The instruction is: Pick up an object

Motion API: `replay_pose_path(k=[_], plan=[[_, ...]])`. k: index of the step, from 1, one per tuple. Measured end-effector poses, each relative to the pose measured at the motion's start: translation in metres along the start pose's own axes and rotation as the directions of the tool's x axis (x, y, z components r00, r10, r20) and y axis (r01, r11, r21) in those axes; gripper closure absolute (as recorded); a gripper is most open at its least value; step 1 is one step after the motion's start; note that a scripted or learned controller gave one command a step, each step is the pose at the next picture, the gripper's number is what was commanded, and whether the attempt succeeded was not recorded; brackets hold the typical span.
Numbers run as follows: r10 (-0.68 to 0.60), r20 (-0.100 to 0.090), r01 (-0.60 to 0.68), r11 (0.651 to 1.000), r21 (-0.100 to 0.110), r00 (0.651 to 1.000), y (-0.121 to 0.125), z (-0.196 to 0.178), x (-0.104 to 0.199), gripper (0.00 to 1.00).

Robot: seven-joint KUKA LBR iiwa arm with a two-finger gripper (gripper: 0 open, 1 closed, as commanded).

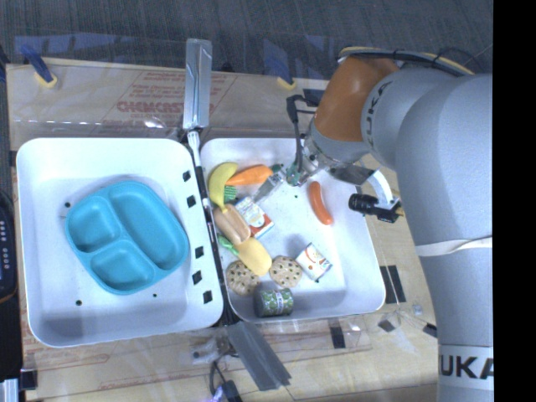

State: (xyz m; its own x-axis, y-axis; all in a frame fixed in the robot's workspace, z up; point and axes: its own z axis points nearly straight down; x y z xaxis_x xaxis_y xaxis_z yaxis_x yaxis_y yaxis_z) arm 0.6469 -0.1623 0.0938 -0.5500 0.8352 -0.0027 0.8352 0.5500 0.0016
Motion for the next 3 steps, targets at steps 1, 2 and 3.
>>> replay_pose_path(k=[1,2,3], plan=[[-0.211,0.003,0.211,0.978,-0.001,0.978,-0.031,0.000,-0.036,0.00],[0.016,0.002,-0.016,1.000,-0.001,1.000,-0.028,-0.068,-0.036,0.00],[-0.147,-0.003,0.147,0.989,0.001,0.989,-0.048,0.001,-0.023,0.00]])
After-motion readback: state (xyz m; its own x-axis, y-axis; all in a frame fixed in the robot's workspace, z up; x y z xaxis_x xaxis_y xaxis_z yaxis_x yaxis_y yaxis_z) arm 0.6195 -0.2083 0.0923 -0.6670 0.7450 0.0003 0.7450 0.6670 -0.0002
